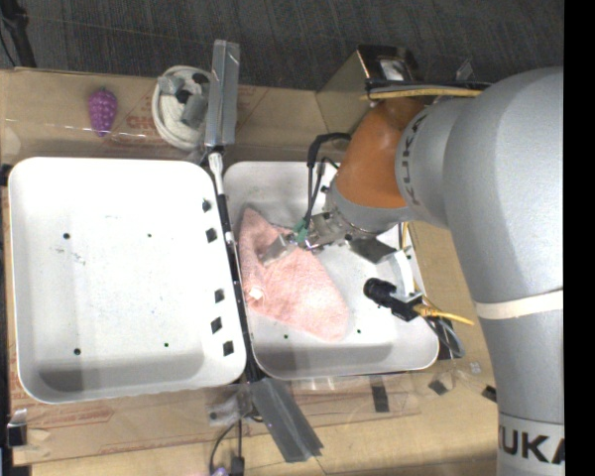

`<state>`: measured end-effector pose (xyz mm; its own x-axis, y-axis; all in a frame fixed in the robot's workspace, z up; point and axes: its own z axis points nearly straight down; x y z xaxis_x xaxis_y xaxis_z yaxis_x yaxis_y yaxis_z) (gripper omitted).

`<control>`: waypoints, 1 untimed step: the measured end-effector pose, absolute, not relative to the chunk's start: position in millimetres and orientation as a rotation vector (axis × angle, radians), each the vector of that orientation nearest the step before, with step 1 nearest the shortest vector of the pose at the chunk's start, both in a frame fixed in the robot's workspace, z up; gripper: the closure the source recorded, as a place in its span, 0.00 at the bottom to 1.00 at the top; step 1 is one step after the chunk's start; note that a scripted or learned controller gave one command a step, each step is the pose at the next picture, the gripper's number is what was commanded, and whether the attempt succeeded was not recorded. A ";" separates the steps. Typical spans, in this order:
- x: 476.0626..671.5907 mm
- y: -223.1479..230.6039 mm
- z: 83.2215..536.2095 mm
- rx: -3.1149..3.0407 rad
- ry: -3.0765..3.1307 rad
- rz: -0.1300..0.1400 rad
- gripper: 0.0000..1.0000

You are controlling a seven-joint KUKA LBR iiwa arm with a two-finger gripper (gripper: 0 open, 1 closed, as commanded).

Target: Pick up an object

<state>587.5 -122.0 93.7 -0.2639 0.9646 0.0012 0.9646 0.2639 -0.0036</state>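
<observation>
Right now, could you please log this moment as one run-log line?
arm: over right bin | gripper: at pink cloth | hold: unconfirmed | left bin: untouched

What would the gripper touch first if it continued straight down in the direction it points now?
Most likely the pink cloth lying in the right bin. The gripper sits just over the cloth's upper part, pointing down and to the left. Depth is hard to judge from this slanted view, so it may already be touching it.
</observation>
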 end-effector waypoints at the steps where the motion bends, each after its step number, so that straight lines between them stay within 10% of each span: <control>1: 590.6 -111.6 92.3 -1.794 -2.575 0.002 0.00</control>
<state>590.6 -111.6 92.3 -0.3468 0.9380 0.0017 0.9380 0.3468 -0.0029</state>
